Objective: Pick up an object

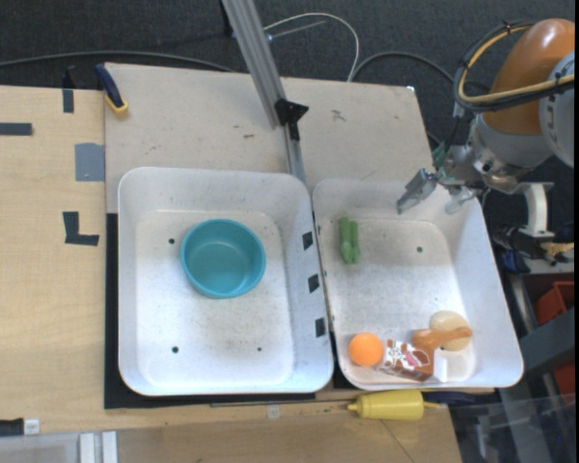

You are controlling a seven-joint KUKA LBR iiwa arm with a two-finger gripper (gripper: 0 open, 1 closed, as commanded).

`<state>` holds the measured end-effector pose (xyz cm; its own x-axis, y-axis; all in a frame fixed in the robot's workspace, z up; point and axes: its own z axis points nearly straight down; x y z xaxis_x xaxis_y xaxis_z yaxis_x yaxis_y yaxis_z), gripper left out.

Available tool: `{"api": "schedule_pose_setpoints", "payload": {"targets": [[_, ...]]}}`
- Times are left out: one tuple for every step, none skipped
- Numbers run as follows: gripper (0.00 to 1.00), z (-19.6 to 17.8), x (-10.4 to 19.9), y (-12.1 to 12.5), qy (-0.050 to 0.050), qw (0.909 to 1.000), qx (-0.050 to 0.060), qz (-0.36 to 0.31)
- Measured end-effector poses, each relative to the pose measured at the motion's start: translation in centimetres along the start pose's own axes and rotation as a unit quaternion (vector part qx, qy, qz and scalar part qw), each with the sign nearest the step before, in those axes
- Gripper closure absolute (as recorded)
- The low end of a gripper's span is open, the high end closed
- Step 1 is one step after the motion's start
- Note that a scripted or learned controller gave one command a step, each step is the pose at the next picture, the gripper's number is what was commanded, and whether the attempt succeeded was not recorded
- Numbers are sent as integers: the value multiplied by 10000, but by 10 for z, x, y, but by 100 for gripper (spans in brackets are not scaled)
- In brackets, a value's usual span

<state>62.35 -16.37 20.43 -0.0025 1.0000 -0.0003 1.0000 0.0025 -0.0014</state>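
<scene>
Camera view: teal bowl (223, 258) in left bin (135, 258); tool (434, 193) spread wide, holding nothing.

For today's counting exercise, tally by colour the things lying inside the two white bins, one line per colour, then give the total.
Teal: 1, the round teal plastic bowl
Green: 1, the small green oblong piece
Orange: 1, the small orange ball
Red and white: 1, the red-and-white wrapped packet
Tan: 1, the tan rounded bottle-like item
Total: 5

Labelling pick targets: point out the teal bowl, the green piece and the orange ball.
teal bowl (223, 258), camera view, on its inner floor.
green piece (348, 240), camera view, on the middle of its body.
orange ball (366, 349), camera view, on its top surface.
</scene>
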Motion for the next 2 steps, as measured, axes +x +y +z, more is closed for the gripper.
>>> {"api": "schedule_pose_setpoints", "payload": {"targets": [[0,0,0,0,-3,10000,0,0],[0,64,3,-5,2,10000,33,4]]}}
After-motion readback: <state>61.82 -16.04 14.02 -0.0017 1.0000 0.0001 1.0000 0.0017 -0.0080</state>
